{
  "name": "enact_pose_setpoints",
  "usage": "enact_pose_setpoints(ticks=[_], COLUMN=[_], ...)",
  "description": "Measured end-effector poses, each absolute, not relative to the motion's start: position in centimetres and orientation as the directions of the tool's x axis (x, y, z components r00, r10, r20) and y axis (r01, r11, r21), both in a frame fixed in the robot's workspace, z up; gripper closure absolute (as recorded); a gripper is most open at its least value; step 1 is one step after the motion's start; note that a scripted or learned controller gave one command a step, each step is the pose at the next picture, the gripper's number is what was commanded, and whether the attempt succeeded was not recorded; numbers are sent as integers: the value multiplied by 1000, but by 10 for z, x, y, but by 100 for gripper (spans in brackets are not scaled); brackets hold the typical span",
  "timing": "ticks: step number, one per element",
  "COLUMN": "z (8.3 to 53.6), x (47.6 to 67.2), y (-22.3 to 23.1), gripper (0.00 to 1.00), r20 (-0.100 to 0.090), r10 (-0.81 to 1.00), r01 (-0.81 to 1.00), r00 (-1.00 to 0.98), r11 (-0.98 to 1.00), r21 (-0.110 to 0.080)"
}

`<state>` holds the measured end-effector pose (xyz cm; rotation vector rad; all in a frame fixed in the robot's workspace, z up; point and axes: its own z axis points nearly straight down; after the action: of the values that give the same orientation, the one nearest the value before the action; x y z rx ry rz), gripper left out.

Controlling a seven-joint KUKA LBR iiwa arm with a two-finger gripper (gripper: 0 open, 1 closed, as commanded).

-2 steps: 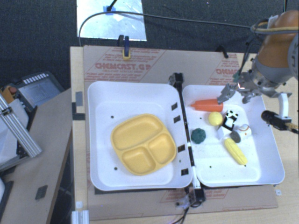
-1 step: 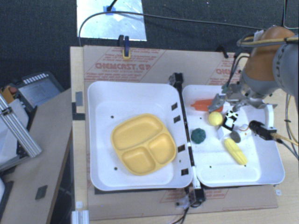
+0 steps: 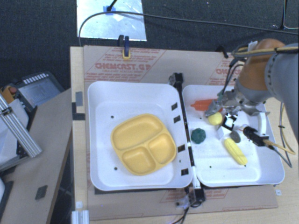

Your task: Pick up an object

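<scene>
Okay, two shallow white bins side by side on a printed cardboard sheet (image 3: 140, 64) on the bench (image 3: 78, 162), black clips (image 3: 177, 80) along the shared middle edge. Yellow clamp (image 3: 126, 52) on the sheet's far edge. Left bin (image 3: 100, 139): one yellow three-compartment tray (image 3: 142, 143), lying flat, turned at a slant, roughly central, apart from every wall. Right bin (image 3: 261, 171): five small things, all in the left and middle part. Orange piece (image 3: 201, 105) near the far left corner, lying flat, its right end under the claw. Yellow round piece (image 3: 215, 119) just nearer the camera than the orange piece, right at the claw's lower edge; touching it or just apart, cannot tell. Dark green lump (image 3: 198, 135) close to the bin's left wall, near the yellow round piece but apart from it. Small grey piece (image 3: 234, 136) toward the middle of the bin, just beside the far end of a long yellow piece (image 3: 236, 151). Long yellow piece lying flat at a slant, near end pointing to the bin's near right corner. Grey arm (image 3: 280, 73) with orange band (image 3: 257, 71) in from the right, bent down over the far half of the right bin. Claw (image 3: 220, 110) low over the bin floor, between the orange piece and the yellow round piece. Spread or pressed together: cannot tell from this angle, too much hardware in the way. Task's candidates all in the right bin, closest to the claw being the yellow round piece and the orange piece.
</scene>
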<state>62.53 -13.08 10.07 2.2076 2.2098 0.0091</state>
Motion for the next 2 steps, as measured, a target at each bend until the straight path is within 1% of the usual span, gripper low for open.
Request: enact_pose_setpoints(ticks=[1, 2], z=[116, 161], x=[629, 634], y=[-130, -134], gripper=[100, 100], r20=[-9, -1], r10=[1000, 1000], r01=[1000, 1000], r00=[-1, -3], r11=[2, 3], r21=[31, 6])
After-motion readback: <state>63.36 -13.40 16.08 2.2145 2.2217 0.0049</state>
